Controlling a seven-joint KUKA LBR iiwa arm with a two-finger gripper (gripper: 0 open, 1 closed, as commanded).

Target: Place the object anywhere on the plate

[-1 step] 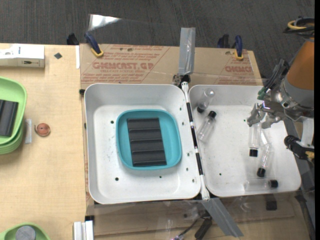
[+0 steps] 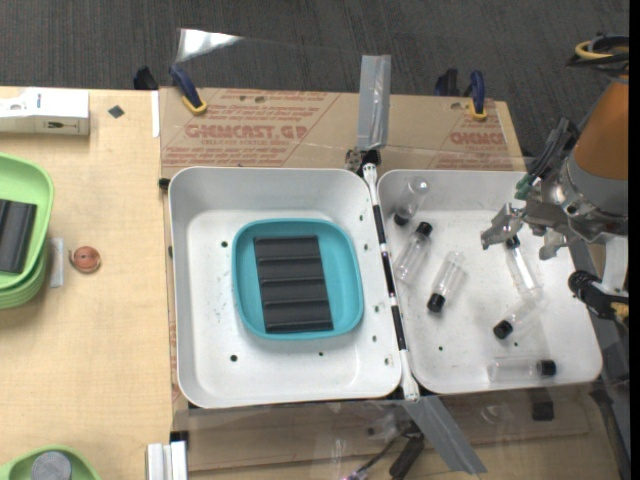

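Claw (image 2: 520,236) hung over the right bin (image 2: 470,363), fingers spread, nothing between them.

My claw sat at that bin's far right side, its two fingers apart and pointing down at a clear vial (image 2: 521,268) lying just beneath them; I could not tell whether they touched it. More clear vials with black caps lay scattered across the same bin: one (image 2: 446,282) near its middle, one (image 2: 413,244) nearer the divider, one (image 2: 517,318) below my claw, one (image 2: 521,369) by the near rim. Left of that bin sat the left bin (image 2: 200,358), and in its middle the teal plate (image 2: 245,278), carrying a black ridged block (image 2: 293,283). Every vial lay in the right bin, well apart from the plate.
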